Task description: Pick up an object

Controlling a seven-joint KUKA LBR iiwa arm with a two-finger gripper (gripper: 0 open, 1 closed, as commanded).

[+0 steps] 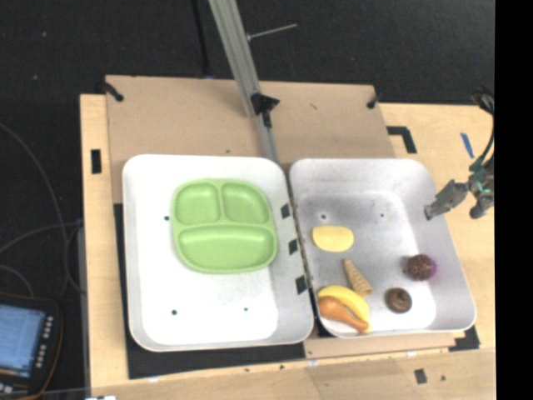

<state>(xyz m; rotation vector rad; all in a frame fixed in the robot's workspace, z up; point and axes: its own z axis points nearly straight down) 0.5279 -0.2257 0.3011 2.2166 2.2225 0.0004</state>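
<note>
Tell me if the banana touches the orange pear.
Touching. The camera view shows the banana lying right against the pear, overlapping with no gap between them.

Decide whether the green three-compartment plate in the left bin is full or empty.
Empty. The green three-compartment plate shows bare green in every section; the toy foods all lie in the right white bin.
</note>
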